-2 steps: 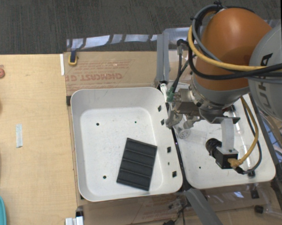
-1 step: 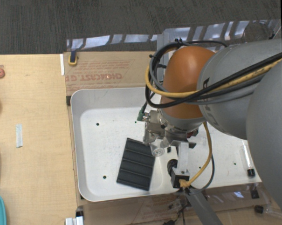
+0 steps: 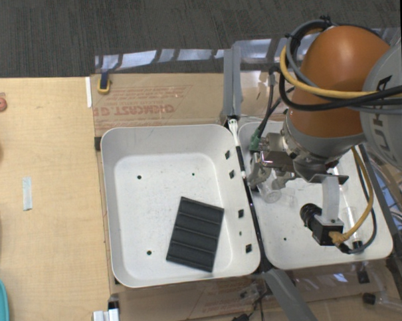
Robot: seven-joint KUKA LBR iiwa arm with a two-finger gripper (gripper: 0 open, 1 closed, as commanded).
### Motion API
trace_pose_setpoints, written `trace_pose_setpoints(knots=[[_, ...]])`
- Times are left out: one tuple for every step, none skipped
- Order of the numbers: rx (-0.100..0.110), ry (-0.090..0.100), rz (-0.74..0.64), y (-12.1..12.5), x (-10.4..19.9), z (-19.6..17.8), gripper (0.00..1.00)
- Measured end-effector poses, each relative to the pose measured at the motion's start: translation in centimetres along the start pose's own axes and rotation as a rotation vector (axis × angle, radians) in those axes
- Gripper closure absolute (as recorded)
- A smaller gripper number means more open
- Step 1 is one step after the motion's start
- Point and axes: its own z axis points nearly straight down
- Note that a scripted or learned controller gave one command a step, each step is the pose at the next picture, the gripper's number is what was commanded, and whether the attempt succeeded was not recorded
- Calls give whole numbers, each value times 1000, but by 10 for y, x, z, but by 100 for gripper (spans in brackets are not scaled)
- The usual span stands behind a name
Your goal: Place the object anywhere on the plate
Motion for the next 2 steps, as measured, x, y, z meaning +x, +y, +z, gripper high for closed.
trace_pose_setpoints(knots=[[3, 0, -111, -12, 73, 79, 100], [2, -1, -31, 14, 47, -6, 100]])
